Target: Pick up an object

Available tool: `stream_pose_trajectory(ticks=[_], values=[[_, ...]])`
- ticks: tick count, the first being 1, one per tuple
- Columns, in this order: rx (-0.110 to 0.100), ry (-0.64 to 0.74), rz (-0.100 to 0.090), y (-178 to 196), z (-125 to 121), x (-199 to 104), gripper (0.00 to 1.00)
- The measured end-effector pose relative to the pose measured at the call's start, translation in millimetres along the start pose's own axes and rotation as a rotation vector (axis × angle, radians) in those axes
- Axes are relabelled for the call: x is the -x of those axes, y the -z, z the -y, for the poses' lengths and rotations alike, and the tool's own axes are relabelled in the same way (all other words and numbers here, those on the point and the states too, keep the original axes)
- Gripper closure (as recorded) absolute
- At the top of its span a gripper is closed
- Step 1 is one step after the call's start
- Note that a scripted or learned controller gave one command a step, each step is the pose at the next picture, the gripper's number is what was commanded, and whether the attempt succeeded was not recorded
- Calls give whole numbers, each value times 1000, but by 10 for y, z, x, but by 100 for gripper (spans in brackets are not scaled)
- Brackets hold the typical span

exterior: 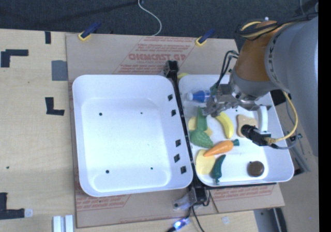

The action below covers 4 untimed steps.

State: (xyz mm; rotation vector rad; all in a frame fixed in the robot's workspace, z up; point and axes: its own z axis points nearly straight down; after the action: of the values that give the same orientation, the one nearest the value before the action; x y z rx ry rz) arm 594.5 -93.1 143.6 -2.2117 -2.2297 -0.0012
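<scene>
My gripper [213,105] hangs low over the far left part of the right bin [282,171]. It is just right of a clear bottle with a blue cap [197,96] and just above a yellow banana [225,125]. A green leafy toy [199,131] lies to the gripper's near left. An orange carrot [219,148], a yellow piece [204,162] and a dark green pepper [217,168] lie nearer the front. I see nothing clearly held by the gripper.
A brown round thing [255,168] sits in the right bin's front right corner, and a tan piece [243,122] and a white item [263,117] lie behind it. The left bin [83,122] stands beside, across a black divider [178,122].
</scene>
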Motion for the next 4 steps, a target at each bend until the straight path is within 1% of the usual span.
stream_pose_trajectory(ticks=[1,2,3,4], values=[[-4,-8,2,-225,26,128,100],[-1,-14,5,-148,139,940,100],[-2,-4,1,-611,381,248,100],[-1,-10,1,-583,1135,196,100]])
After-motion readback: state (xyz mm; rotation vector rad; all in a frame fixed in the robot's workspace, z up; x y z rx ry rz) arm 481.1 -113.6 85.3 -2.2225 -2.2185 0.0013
